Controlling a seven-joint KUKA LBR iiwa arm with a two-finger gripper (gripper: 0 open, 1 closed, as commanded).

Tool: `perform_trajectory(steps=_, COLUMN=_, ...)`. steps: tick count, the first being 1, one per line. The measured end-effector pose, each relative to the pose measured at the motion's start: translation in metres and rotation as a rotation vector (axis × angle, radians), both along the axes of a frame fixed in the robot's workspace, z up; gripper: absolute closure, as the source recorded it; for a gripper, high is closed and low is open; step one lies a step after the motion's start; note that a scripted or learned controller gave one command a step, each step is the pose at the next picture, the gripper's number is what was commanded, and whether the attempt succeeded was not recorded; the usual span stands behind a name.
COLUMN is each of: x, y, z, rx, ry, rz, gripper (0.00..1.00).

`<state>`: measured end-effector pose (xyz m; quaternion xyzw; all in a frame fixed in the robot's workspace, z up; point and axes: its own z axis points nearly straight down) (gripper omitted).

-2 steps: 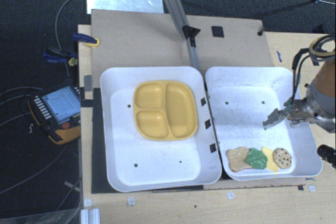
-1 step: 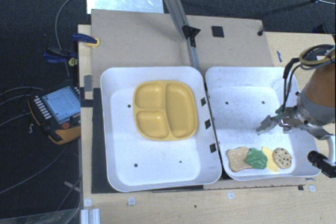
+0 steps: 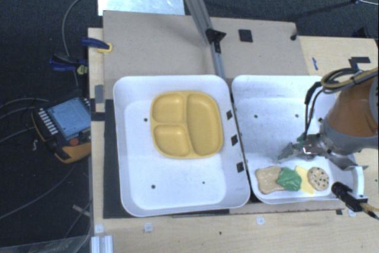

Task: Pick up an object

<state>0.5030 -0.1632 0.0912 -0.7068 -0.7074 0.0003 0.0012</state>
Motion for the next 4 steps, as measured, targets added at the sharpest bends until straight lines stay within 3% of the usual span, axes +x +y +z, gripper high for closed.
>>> perform_trajectory(steps=1, x=0.001, y=-0.001, z=0.014, rx=-0.002, ry=-0.005, rz=0.000, gripper=1.00)
perform_trajectory(steps=3, x=0.005, y=-0.010, z=0.138, rx=-0.004, ry=-0.010, rz=0.003, gripper=1.00)
perform_trajectory(steps=4, x=0.007, y=-0.010, z=0.176, rx=-0.003, ry=-0.008, rz=0.004, gripper=1.00)
